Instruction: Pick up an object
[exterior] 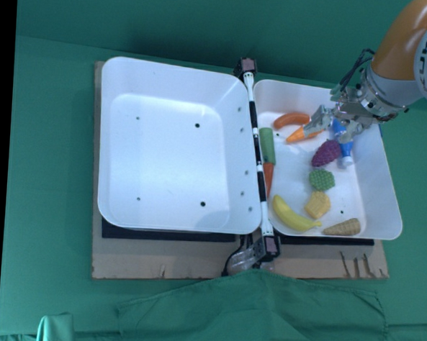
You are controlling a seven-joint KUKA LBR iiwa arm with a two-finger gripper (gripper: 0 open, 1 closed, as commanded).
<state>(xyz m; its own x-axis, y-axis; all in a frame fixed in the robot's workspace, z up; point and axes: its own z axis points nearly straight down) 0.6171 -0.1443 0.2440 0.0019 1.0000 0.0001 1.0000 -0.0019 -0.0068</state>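
The end effector (336,130) hangs over the far part of the right bin (384,205), and its own body hides much of what lies beneath. A blue object (341,128) shows among the finger parts, but whether the fingers are closed on it or merely standing over it cannot be told, nor how wide they are set. A small white and blue piece (347,161) pokes out just below, too small to make out. The arm (416,41) comes in from the upper right, its orange band cut off by the frame's top edge, the grey wrist slanting down and leftward into the bin.

Around the end effector lie toy foods: an orange sausage shape (291,120) and a carrot (302,135) just to its left, a purple grape cluster (326,153) touching its lower side. Nearer the camera sit a green knobbly fruit (322,180), a yellow knobbly piece (317,204), a banana (292,215) and a tan cone (343,227). A green and orange stick (267,159) lies along the bin's left wall.

The left bin (132,89) sits beside it on the green-draped bench (48,156), over brown cardboard (157,267). A rumpled green cloth (262,313) covers the near edge.
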